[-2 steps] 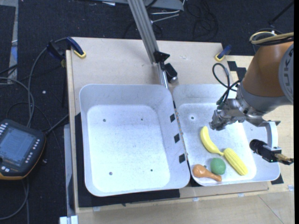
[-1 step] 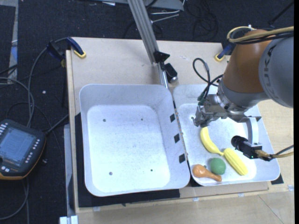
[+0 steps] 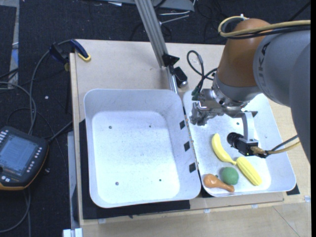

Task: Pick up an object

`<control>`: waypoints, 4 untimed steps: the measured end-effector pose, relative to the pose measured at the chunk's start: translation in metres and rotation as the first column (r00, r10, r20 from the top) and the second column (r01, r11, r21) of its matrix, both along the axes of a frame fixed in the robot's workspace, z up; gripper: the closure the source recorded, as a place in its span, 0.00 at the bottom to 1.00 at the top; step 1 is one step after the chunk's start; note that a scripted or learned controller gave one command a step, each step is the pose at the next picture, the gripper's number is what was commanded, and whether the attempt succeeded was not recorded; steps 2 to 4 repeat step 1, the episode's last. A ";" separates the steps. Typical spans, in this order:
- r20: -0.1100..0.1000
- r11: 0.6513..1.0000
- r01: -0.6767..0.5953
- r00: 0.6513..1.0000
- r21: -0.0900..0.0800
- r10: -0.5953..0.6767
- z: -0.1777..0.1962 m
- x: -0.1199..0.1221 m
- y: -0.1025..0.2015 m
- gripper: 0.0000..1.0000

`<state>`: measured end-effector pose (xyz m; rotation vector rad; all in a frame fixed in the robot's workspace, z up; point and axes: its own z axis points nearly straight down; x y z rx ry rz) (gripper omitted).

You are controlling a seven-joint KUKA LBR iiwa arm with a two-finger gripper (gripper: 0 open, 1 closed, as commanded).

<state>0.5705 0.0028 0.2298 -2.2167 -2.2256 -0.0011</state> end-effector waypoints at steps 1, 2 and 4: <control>0.000 1.000 -0.001 1.000 0.000 0.001 0.011 0.021 0.053 1.00; 0.000 1.000 -0.001 1.000 0.000 0.001 0.011 0.021 0.053 1.00; 0.000 1.000 -0.001 1.000 0.000 0.001 0.011 0.021 0.053 1.00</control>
